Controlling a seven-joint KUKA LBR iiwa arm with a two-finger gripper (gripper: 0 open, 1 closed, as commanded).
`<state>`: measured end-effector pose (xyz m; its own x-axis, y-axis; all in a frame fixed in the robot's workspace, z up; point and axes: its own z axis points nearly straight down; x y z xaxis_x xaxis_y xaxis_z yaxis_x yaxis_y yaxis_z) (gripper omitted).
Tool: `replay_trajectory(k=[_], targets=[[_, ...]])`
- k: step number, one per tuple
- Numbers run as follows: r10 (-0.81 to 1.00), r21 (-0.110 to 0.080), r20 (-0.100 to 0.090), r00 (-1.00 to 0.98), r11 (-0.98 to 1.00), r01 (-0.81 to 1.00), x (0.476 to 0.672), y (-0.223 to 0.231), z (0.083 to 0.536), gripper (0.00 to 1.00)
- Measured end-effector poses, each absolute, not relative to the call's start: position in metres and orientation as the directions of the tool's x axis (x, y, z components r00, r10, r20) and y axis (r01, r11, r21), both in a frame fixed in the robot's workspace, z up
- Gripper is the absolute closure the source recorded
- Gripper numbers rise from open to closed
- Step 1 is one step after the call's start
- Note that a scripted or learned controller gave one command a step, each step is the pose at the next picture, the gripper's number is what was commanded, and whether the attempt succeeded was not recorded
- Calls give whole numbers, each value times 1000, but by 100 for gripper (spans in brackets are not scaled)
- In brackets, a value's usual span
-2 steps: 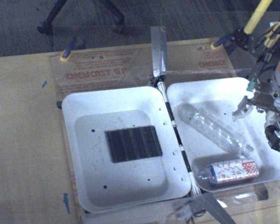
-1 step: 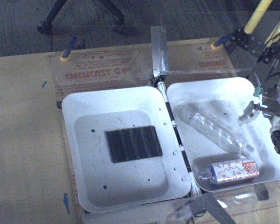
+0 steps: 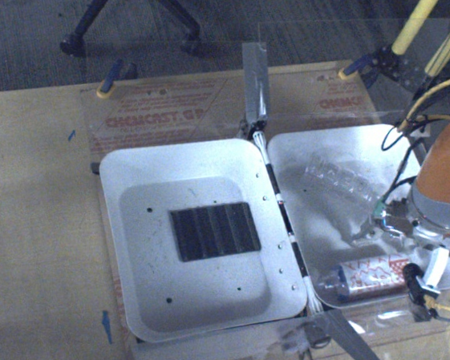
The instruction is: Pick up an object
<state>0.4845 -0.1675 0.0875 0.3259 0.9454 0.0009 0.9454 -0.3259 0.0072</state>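
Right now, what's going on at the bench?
The arm has reached into the right bin from the right, its wrist low over the bin's right side. Two things lie in that bin: a clear plastic bottle on its side near the middle, and a red-and-white patterned tube along the near edge. The left bin holds a dark ridged pad. Nothing appears lifted yet.
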Motion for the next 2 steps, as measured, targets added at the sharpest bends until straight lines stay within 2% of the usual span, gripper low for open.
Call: replay_trajectory(k=[1,2], targets=[[944,13,0,329,-329,944,486,-169,98,100],[957,0,-1,291,-291,957,498,-209,147,100]])
